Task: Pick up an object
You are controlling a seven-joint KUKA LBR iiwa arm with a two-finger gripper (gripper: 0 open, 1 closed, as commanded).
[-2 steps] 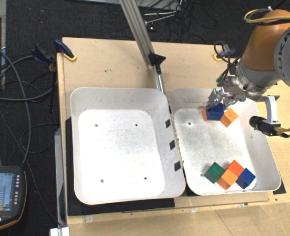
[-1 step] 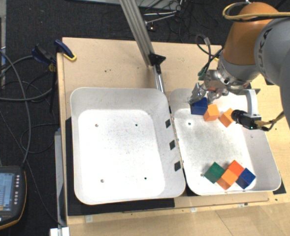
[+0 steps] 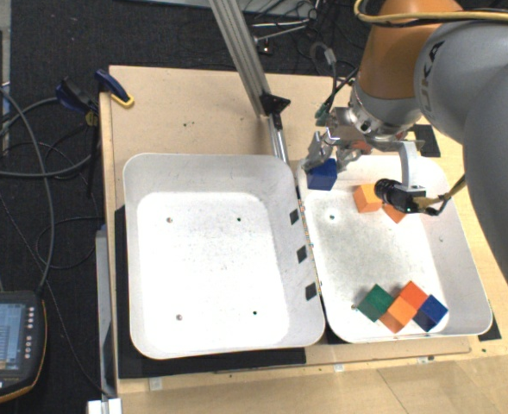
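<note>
The tool point(image 3: 327, 158) sits at the far left corner of the right bin point(image 3: 460, 274), close against the wall that divides it from the left bin point(image 3: 141, 257). A blue cube point(image 3: 322, 176) shows between its fingers, one corner tilted toward the bin floor; being a cube, it has no long axis. An orange block point(image 3: 367, 198) lies near. The bin's middle is open floor. Green point(image 3: 376, 303), orange point(image 3: 404, 305) and blue point(image 3: 431, 312) blocks cluster at its near edge.
</note>
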